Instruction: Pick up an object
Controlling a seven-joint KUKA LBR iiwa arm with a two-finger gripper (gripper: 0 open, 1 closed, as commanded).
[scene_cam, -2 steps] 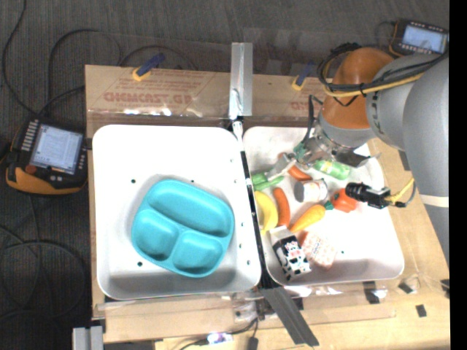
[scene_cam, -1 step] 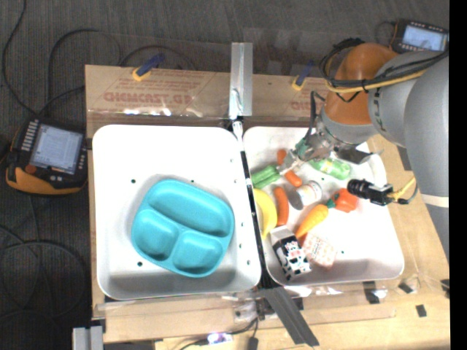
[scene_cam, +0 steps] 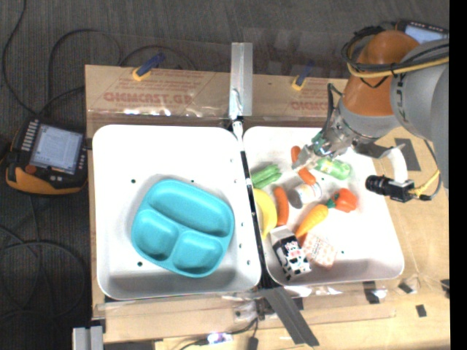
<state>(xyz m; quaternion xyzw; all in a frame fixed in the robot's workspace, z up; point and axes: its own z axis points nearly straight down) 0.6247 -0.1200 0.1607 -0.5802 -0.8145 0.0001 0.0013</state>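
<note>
My gripper point(scene_cam: 319, 149) hangs over the back of the right bin point(scene_cam: 379, 257), just above a pale green bottle point(scene_cam: 333, 168). Nothing shows between its fingers. Below it lie a small jar with a red band point(scene_cam: 309, 188), an orange carrot point(scene_cam: 312, 221), a red-orange tomato-like toy point(scene_cam: 346, 200) and a small red piece point(scene_cam: 295, 153). Toward the bin's left side are a green pepper point(scene_cam: 265, 174), a yellow banana point(scene_cam: 266, 210) and an orange sausage shape point(scene_cam: 282, 204). A cow-patterned carton point(scene_cam: 292, 255) and a pink packet point(scene_cam: 319, 250) sit at the front.
The left bin point(scene_cam: 117, 152) holds a turquoise divided tray point(scene_cam: 182, 226). A metal divider rail point(scene_cam: 241, 86) runs between the bins at the back. A teach pendant point(scene_cam: 47, 155) lies left of the bench, on the floor with cables.
</note>
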